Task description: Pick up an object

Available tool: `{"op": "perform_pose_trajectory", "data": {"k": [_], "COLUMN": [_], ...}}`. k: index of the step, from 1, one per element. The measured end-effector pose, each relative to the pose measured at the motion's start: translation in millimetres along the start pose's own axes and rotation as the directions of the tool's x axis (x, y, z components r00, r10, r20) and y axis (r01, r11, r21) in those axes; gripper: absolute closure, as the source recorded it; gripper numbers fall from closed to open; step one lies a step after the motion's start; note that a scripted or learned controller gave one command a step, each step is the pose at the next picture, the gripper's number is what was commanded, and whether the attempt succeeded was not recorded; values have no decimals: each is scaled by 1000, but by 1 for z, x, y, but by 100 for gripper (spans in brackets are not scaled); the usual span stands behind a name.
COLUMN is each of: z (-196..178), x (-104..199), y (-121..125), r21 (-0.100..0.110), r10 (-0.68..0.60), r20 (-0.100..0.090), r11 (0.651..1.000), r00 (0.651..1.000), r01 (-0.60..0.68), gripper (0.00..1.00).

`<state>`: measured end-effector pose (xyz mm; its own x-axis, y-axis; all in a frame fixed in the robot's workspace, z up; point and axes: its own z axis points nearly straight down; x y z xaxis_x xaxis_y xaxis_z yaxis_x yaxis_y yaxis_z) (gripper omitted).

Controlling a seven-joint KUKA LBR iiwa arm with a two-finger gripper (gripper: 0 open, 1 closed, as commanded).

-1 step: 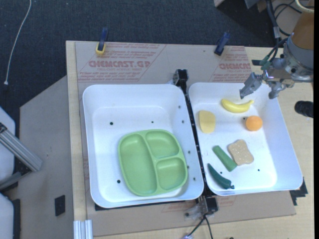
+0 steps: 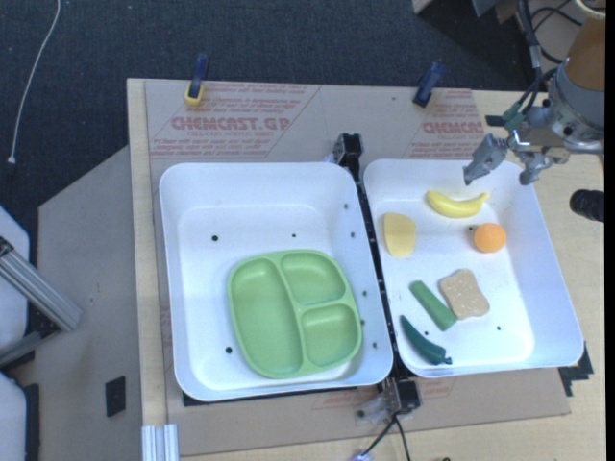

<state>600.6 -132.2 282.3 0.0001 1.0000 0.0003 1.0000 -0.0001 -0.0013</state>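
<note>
yellow banana (image 2: pixel 456 203), orange ball (image 2: pixel 489 238) — green (pale) plate (image 2: pixel 293 311)

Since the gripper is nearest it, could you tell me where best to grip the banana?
Probably the banana's thick middle, from above, fingers closing across its short width. It lies flat and curved, running left-right, apart from the orange and yellow piece; the open gripper hangs just above-right.

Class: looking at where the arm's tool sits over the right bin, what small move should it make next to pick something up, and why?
Probably lower the tool straight down and slightly left onto the banana. The tool hangs open just above the bin's far edge, holding nothing, and the banana is the nearest item, lying apart from its neighbours.
</note>
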Motion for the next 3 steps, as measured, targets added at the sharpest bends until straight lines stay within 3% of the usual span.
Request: {"op": "perform_pose_trajectory", "data": {"k": [3], "z": [161], "x": [-19], "y": [-6], "r21": [5], "r10": [1], "r20": [-1], "r11": [1000], "r00": [1000], "r01": [-1], "gripper": [0]}}
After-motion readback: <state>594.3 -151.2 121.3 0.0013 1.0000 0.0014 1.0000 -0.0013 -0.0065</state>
